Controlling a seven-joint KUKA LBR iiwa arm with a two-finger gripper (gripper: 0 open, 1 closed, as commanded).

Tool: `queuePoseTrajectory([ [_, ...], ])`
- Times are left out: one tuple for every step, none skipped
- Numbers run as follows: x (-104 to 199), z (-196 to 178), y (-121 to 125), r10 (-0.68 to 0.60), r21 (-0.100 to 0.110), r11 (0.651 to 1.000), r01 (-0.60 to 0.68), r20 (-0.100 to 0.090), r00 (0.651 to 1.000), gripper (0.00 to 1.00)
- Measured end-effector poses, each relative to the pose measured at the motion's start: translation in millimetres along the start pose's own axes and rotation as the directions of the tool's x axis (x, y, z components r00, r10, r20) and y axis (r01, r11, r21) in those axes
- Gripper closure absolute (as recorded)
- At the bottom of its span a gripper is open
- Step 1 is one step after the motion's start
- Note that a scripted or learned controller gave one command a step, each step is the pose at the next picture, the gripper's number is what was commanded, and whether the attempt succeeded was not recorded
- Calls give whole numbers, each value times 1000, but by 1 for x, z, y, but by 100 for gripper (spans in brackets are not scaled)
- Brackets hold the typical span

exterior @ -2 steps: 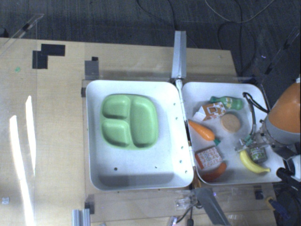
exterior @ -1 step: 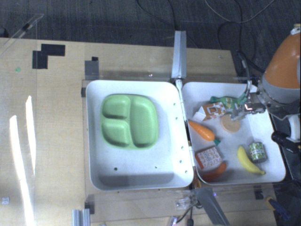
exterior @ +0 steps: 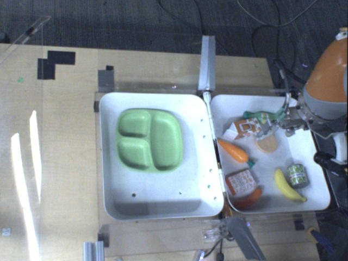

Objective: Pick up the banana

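Observation:
The yellow banana (exterior: pixel 288 185) lies flat near the front right corner of the right bin (exterior: pixel 321 200), touching a small green can (exterior: pixel 297 175) on its far right side. My gripper (exterior: pixel 273 127) hangs over the back part of the same bin, above a tan round disc (exterior: pixel 267 144) and beside a green packet (exterior: pixel 260 116). It is well behind the banana and apart from it. The arm's orange band (exterior: pixel 330 72) rises at the right edge.
In the right bin are also a carrot (exterior: pixel 234 151), a white-and-orange packet (exterior: pixel 247 128), a red-labelled box (exterior: pixel 241 181) and a red item (exterior: pixel 248 199). The left bin (exterior: pixel 109 162) holds a green divided plate (exterior: pixel 150 140).

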State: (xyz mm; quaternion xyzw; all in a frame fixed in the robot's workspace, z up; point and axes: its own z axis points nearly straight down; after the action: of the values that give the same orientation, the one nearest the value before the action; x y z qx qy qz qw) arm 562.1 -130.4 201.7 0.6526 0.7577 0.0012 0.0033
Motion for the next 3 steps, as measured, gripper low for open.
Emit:
queuePoseTrajectory([
  [-40,101,-55,-8,5,1000,8,-3,1000,0],
  [-66,42,-19,22,0,1000,-22,0,1000,0],
  [-62,110,-78,-22,2,1000,22,-2,1000,0],
])
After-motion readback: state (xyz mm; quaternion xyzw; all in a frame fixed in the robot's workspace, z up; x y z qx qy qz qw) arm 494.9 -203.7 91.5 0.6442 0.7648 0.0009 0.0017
